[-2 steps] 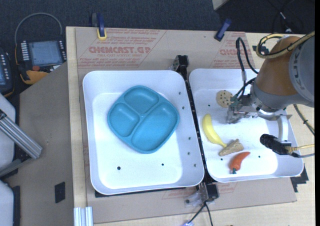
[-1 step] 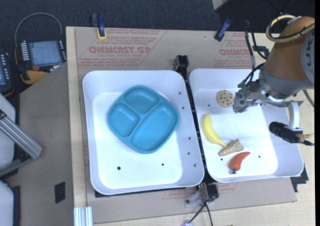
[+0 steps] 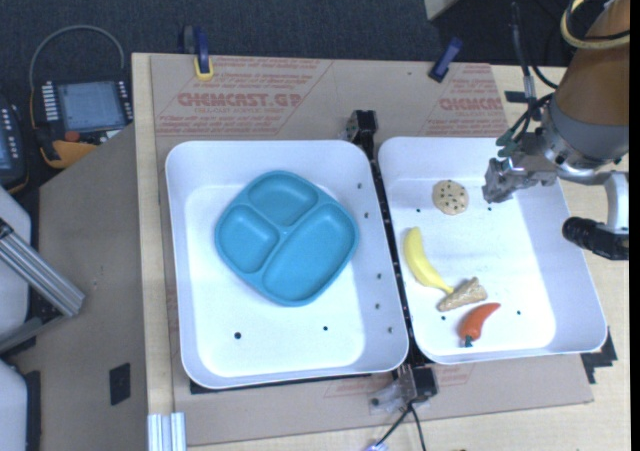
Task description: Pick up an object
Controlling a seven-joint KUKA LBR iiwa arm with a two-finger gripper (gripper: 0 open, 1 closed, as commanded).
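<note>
Four items: curved banana [image 3: 424, 261] | round cookie [image 3: 450, 197] | hand [image 3: 503, 182] grip unclear

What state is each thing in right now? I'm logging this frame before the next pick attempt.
Gripper: hovering over the right bin's upper part, nothing seen between its fingers.
Cookie: lying flat in the right bin, left of the gripper.
Banana: lying flat.
Bread piece: lying at the banana's lower end.
Red pepper: lying flat.
Blue divided plate: upright in the left bin, nothing in its compartments.
</note>
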